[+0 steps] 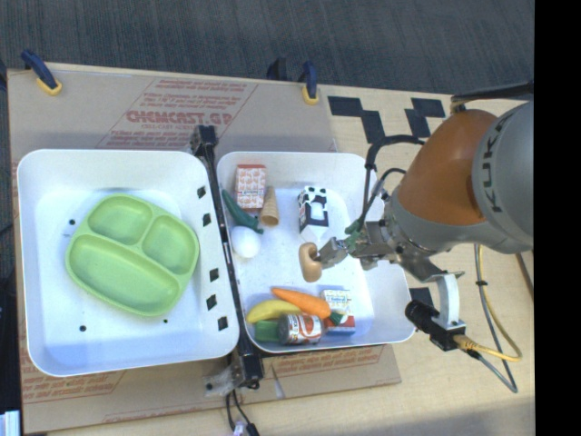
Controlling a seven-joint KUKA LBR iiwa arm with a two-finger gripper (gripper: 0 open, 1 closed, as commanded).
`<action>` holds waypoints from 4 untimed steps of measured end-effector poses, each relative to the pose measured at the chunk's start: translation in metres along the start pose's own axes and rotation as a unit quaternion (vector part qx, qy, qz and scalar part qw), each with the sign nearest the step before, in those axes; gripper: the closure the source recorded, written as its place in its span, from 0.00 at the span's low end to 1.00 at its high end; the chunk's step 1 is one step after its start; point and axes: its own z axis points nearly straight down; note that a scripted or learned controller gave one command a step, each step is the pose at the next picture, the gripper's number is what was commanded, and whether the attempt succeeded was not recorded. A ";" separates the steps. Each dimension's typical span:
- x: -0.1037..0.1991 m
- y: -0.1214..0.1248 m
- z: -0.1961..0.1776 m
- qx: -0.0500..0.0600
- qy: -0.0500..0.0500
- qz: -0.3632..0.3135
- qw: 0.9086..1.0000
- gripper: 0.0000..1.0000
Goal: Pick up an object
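The left bin [36, 271] is taken up by a green divided plate [132, 253], so open room is scarce there. In the right bin [349, 166], toys are crowded along the near wall. A small tan wooden piece [310, 262], judged light, stiff and smooth, is met at mid-bin by the hand [329, 252]; whether it is pinched cannot be told.

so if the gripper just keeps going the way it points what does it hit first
Probably the tan bread-like piece: the gripper points left, right beside it. Farther along lies the white egg. Height above the bin is unclear.
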 end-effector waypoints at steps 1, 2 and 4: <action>-0.072 0.010 -0.087 -0.002 -0.002 0.001 1.000 0.00; -0.070 0.008 0.039 0.002 0.001 0.000 1.000 0.00; -0.063 0.025 0.107 0.001 0.002 -0.002 1.000 1.00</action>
